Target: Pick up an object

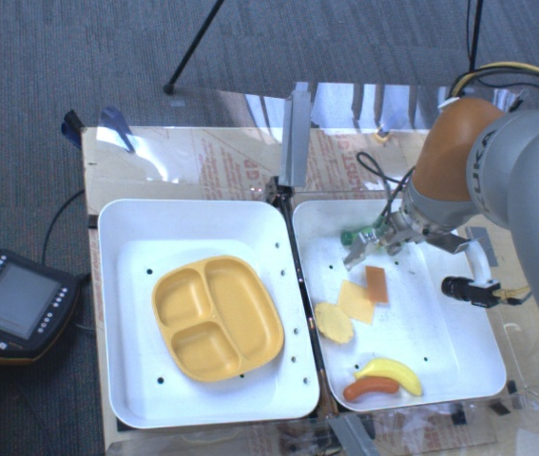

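1. White bins sit side by side on the counter (pixel 202 164): the right bin (pixel 459 350) has the pincer (pixel 375 242) low over its far left part, and the left bin (pixel 136 221) lies well off to the pincer's left.
2. Yellow and divided into three wells, the plate (pixel 217 317) rests in the left bin, far from the pincer and, by my reading, not what it is after.
3. Grey with an orange band, the arm (pixel 469 164) reaches in from the pincer's right and tilts it down toward the bin floor.
4. Nearest the camera from the pincer, well apart from it, a banana (pixel 393 372) lies touching a red sausage (pixel 372 388) at the bin's front edge.
5. Just below the pincer on the bin floor lie a pale yellow cheese slice (pixel 356 302) and a small orange slab (pixel 375 283), touching each other; a round yellow chip (pixel 334 322) sits beside them, further toward the camera.
6. A small green thing (pixel 353 237) lies right at the pincer's left; its kind is too small to tell.
7. Whether the pincer is wide or narrow I cannot tell, and nothing can be seen lifted. I judge the pick as not yet done: every item rests in the bin, so the grasp and lift are still to come.
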`<state>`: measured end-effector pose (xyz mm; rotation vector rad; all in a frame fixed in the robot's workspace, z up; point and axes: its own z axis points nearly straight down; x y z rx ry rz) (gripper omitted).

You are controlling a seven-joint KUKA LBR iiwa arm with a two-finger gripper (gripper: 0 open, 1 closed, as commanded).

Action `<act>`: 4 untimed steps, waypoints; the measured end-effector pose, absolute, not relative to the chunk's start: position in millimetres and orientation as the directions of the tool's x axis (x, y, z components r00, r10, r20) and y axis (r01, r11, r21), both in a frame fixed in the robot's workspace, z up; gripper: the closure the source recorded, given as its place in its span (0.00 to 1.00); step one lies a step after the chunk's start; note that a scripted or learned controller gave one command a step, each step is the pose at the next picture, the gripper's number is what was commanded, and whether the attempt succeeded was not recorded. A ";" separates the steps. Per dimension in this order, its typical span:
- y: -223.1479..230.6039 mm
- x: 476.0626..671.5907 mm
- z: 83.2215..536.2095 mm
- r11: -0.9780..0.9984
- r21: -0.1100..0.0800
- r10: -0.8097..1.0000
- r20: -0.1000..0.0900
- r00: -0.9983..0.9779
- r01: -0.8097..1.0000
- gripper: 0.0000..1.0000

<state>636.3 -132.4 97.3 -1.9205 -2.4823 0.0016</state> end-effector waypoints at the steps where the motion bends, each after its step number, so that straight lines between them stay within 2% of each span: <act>1: -131.3 618.0 86.3 0.229 -0.004 0.973 0.002 -0.229 0.973 0.00; 2: -131.6 618.2 96.2 0.228 -0.004 0.974 0.003 -0.228 0.974 1.00; 3: -131.7 618.0 95.7 0.228 -0.005 0.974 0.003 -0.228 0.974 0.00; 4: -113.5 548.6 86.0 0.248 -0.006 0.969 0.004 -0.248 0.969 0.00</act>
